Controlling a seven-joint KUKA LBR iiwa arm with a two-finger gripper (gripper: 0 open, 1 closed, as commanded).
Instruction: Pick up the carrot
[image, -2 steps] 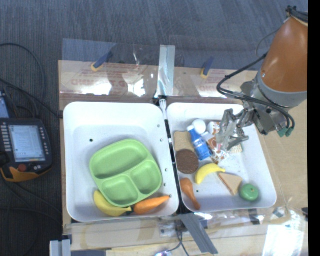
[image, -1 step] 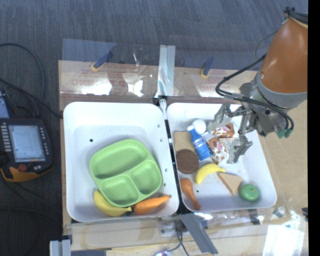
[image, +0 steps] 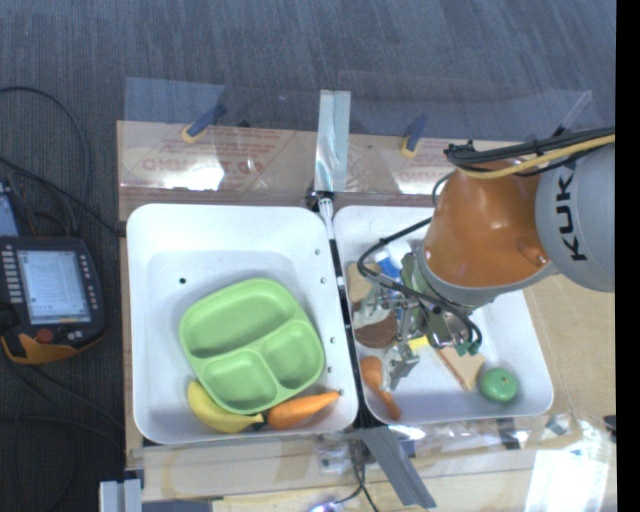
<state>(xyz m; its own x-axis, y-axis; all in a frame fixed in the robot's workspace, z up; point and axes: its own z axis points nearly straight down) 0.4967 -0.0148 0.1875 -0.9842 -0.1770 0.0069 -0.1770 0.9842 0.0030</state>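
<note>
The carrot (image: 303, 408) lies in the left bin (image: 160, 240) beside the green plate (image: 252, 343) and banana (image: 215, 412) - but the gripper (image: 402, 365) hangs in the right bin (image: 520, 330), grasping nothing, so it should cross over and drop straight onto the carrot's middle.

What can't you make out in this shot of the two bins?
- End effector: the arm's orange band sits above it, so the finger state is unclear.
- Brown item in the right bin: partly under the wrist hardware, identity unclear.
- Banana: partly hidden by the green tray.
- Orange piece beneath the end effector: too small to identify. The carrot in the left bin shows plainly.
</note>
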